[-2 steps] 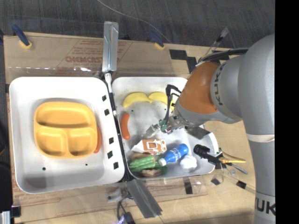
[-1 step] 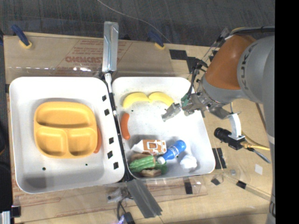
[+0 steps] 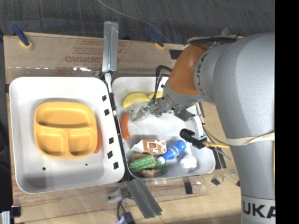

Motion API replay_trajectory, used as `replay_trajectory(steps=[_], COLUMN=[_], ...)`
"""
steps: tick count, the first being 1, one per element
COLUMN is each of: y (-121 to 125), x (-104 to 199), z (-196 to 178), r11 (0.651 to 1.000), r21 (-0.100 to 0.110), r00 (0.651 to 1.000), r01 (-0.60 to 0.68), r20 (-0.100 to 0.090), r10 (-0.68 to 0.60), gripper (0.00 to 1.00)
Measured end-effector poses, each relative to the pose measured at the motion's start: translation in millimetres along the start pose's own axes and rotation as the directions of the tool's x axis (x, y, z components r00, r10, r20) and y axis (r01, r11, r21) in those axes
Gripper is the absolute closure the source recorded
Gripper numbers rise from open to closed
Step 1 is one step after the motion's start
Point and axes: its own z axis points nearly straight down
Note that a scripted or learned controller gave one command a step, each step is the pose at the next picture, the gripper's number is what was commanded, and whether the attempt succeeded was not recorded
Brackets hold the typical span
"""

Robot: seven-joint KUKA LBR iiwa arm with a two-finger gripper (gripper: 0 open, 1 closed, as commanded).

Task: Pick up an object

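My gripper hangs low in the right bin, reaching in from the right. It sits just below a yellow banana and just right of an orange-red sausage lying along the bin's left wall. Nothing shows in its grasp. Nearer the front lie a white carton with an orange label, a blue bottle with a white cap, a green vegetable on a brown item, and a small white object.
The left bin holds a yellow divided plate. A metal divider stands between the bins at the back. The grey arm with its orange band covers the right bin's right side.
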Motion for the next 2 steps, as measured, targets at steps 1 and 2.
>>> replay_trajectory(steps=[1,2], y=[-30,-81], x=[-41,-5], z=[-44,-2], r11=[0.974,0.969], r21=[-0.001,-0.008], r00=[0.974,0.969], r01=[0.225,0.248], r20=[0.003,0.007], r10=[-0.225,-0.247], gripper=[0.00,0.00])
